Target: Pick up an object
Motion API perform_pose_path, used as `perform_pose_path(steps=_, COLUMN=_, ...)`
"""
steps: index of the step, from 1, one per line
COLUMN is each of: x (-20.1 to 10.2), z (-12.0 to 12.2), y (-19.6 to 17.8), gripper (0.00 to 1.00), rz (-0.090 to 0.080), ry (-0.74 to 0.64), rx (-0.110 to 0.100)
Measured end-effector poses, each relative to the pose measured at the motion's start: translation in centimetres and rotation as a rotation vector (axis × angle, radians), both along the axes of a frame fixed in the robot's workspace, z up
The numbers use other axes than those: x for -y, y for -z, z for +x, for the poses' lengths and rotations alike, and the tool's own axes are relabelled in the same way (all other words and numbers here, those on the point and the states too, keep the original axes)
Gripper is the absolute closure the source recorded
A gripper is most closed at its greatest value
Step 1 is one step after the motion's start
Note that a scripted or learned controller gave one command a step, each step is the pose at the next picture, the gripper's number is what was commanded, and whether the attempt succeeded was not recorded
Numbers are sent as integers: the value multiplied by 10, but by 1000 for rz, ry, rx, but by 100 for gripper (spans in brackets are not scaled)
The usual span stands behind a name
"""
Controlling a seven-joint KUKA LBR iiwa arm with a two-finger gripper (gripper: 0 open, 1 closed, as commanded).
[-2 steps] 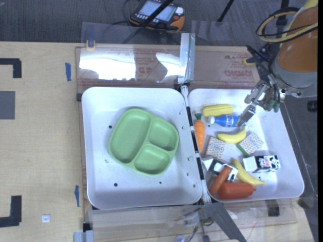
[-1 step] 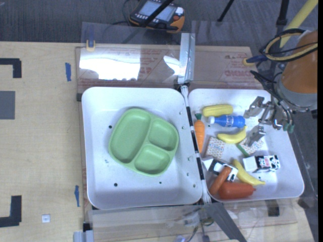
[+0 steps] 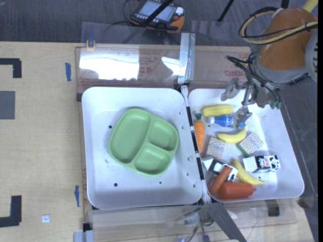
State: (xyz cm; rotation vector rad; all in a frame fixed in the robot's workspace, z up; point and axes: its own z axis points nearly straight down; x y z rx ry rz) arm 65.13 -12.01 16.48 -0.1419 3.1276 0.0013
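My gripper [image 3: 237,103] hangs over the back of the right bin [image 3: 287,150], its two fingers spread apart and nothing between them. Just left of and below it lie a yellow corn-like piece [image 3: 217,110] and a blue bottle [image 3: 222,120]. Further forward are a banana [image 3: 232,136], an orange carrot [image 3: 200,134], two patterned pads [image 3: 216,146] [image 3: 251,143], a cow-print box [image 3: 267,162], a second banana [image 3: 247,174] and a red pepper [image 3: 235,190]. The grey arm with its orange band [image 3: 282,34] reaches in from the upper right.
A green divided plate [image 3: 144,141] lies in the left bin [image 3: 96,110]. A clear plastic wall [image 3: 131,64] stands behind the bins, with a handheld pendant [image 3: 154,11] beyond it. Cables [image 3: 267,19] loop around the arm.
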Motion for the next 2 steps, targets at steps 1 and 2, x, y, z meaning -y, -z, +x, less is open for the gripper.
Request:
perform_pose_path(steps=1, x=-74, z=17, y=-23, gripper=0, rz=0, ry=-31, rx=0)
perform_pose_path(steps=2, x=-41, z=-16, y=-22, gripper=0, rz=-2, ry=-360, rx=-6)
